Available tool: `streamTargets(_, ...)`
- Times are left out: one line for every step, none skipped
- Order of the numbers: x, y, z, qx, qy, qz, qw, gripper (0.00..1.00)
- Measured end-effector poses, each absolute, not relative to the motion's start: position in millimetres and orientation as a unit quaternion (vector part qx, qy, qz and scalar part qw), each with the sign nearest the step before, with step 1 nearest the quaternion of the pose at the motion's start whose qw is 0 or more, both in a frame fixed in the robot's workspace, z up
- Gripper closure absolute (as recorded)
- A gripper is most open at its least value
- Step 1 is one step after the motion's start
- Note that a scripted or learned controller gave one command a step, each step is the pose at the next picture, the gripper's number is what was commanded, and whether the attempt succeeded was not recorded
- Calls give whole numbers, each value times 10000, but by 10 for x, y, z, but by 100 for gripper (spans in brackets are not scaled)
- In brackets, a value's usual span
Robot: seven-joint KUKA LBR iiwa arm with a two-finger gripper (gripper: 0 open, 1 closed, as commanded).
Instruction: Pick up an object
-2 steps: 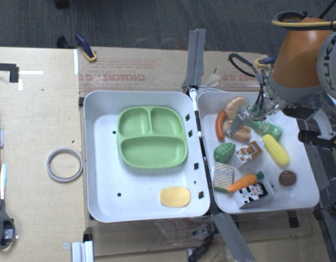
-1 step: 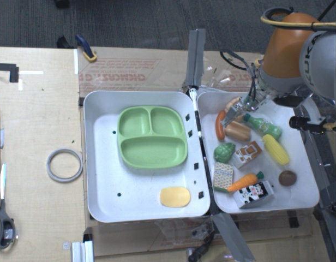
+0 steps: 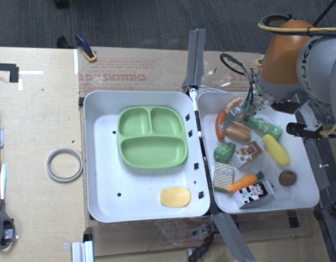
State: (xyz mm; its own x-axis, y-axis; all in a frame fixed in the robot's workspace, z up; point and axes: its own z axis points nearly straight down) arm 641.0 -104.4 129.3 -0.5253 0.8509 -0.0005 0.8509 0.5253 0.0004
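Over the right bin (image 3: 307, 198) the gripper (image 3: 237, 115) is hanging low at the far-left part, arm (image 3: 299, 53) reaching in from the right. Can't tell its state: the tip is sitting in clutter and blurring into it.

Right under it a brown sausage-like piece (image 3: 238, 131) is lying, touching or nearly touching the tip. No object is showing clearly as gripped. An orange-red hot dog (image 3: 220, 124) is lying just left of that, along the bin's left wall. A green bottle (image 3: 264, 126) is lying tilted just right of the gripper, a corn cob (image 3: 276, 149) beside it.

Nearer the front: broccoli (image 3: 225, 152), a small brown-and-white carton (image 3: 248, 153), a waffle-like block (image 3: 223, 174), a carrot (image 3: 245, 182), a black-and-white box (image 3: 256, 194), and a brown ball (image 3: 287, 178) sitting apart on the right.

Left bin (image 3: 97, 162) is holding a green divided plate (image 3: 153, 136) and a yellow oval piece (image 3: 175, 197) near its front wall, well apart from the plate.
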Motion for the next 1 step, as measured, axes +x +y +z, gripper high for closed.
streamTargets(6558,-1409,1377,5193,8546,0,17,0)
